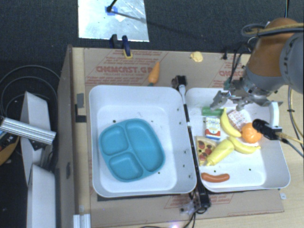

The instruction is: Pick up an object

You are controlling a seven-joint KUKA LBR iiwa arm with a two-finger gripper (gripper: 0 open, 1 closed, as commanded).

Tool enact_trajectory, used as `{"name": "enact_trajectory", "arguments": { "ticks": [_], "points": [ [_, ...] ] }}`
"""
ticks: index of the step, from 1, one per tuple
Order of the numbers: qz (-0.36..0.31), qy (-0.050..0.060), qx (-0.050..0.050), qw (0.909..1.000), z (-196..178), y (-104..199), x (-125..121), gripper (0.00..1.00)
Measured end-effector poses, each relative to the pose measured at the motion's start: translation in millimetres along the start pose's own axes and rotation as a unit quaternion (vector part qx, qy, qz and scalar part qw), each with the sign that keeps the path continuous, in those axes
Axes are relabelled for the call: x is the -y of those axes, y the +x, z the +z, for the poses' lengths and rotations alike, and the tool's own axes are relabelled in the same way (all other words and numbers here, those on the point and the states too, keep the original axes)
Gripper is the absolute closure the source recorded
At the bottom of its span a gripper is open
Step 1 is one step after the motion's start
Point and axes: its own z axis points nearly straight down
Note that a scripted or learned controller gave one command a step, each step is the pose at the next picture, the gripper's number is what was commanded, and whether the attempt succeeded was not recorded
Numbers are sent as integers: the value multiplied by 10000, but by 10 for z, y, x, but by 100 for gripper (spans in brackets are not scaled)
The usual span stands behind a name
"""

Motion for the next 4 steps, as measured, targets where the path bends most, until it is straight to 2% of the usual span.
{"name": "enact_trajectory", "arguments": {
  "ticks": [1,2,3,4],
  "points": [
    [12,24,-7,10000,1161,66,182,0],
    [10,83,-4,10000,1126,117,-468,0],
    [19,17,2,10000,1107,-42,-28,0],
    [-13,0,0,10000,1095,91,-589,0]
  ]
}}
